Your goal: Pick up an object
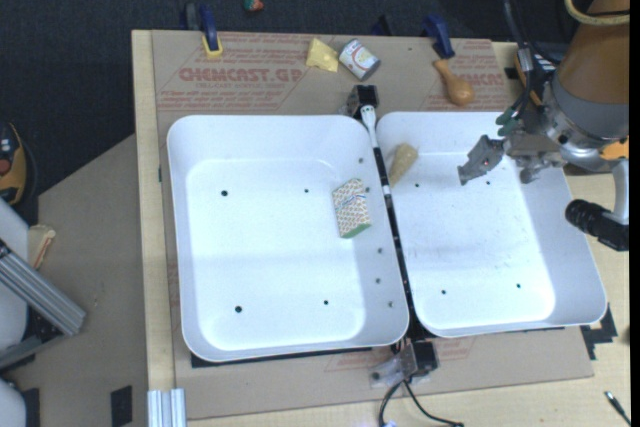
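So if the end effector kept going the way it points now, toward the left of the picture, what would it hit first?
Probably the tan lump lying near the right bin's left wall. The end effector points roughly at it, with bare bin floor between. Its height above the floor is unclear, so it might pass over.

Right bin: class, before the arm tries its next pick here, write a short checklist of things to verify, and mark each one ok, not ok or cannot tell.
1. Tan object lies in the right bin, upper left corner: ok.
2. Hand over the right bin: ok.
3. Hand above the tan object: not ok, off to its right.
4. Hand carrying nothing: cannot tell.
5. Patterned block sits in the left bin, out of the way: ok.
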Motion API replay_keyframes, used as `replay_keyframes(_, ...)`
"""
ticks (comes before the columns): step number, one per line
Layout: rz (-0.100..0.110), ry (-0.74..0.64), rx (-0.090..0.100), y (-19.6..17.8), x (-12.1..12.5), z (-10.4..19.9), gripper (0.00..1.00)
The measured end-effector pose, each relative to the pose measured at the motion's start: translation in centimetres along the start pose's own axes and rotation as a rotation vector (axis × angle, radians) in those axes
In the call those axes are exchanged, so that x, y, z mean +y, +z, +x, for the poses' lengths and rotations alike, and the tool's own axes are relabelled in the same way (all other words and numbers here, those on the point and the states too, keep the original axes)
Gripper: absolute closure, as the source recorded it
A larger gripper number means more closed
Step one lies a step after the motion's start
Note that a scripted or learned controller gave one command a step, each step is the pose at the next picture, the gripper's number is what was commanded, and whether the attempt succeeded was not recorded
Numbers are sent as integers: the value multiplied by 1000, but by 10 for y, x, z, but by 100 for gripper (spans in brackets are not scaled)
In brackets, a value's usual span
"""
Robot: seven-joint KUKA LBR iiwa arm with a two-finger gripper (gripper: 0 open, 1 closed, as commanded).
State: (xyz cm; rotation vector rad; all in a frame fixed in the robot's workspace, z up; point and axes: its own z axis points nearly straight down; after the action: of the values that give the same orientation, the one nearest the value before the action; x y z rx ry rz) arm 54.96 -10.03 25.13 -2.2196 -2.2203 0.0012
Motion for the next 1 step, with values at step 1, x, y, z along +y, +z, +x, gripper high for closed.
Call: replay_keyframes(1,-24,-5,-3,-172,11,33,0)
